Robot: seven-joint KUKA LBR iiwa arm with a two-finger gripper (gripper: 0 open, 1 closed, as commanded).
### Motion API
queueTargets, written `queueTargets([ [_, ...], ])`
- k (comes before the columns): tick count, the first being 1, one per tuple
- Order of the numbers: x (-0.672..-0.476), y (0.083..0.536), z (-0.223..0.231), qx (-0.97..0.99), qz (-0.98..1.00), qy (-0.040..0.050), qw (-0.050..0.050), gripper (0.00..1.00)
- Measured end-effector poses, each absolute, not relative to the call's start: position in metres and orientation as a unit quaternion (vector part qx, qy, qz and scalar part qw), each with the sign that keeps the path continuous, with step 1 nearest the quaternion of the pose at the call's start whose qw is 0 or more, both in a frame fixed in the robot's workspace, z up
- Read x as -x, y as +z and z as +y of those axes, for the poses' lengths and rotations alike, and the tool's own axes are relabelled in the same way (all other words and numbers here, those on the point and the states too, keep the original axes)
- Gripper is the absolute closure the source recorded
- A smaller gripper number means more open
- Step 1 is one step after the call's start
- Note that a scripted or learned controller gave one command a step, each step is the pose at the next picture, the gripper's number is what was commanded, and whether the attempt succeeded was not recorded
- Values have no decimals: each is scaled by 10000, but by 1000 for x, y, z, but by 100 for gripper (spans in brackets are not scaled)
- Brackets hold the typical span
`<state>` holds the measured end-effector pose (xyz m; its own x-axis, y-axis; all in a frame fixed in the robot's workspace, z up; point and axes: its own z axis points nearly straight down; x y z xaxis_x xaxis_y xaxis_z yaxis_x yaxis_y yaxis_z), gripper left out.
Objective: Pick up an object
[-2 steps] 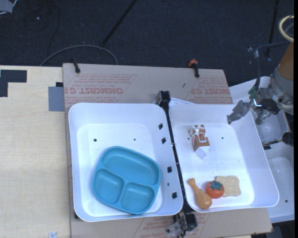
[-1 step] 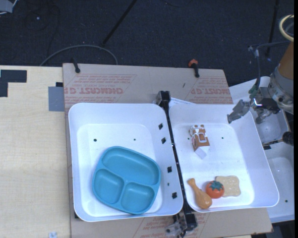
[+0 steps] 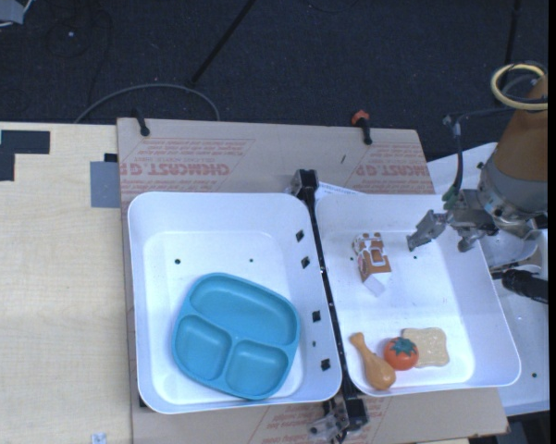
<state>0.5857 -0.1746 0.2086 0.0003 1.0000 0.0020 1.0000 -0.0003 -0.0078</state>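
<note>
The right bin holds several toy foods. A small orange and white block toy lies near its middle. A tan drumstick, a red tomato and a slice of toast sit together at the front. My gripper hangs over the bin's right side, to the right of the block toy and a little farther back. Its fingers are spread apart and open, with nothing between them.
A blue divided plate lies in the left bin. A black divider rail runs between the two bins. Cardboard lies under both bins, and a wooden bench top extends to the left.
</note>
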Motion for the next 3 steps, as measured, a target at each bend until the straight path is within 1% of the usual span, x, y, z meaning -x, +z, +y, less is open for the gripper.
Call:
queueTargets([
  [1, -595, 153, -176, 7074, -7068, 19, 32, 0],
  [2, -599, 113, -175, 7068, -7074, -36, -41, 0],
  [3, -599, 122, -177, 7080, -7062, -30, -56, 100],
])
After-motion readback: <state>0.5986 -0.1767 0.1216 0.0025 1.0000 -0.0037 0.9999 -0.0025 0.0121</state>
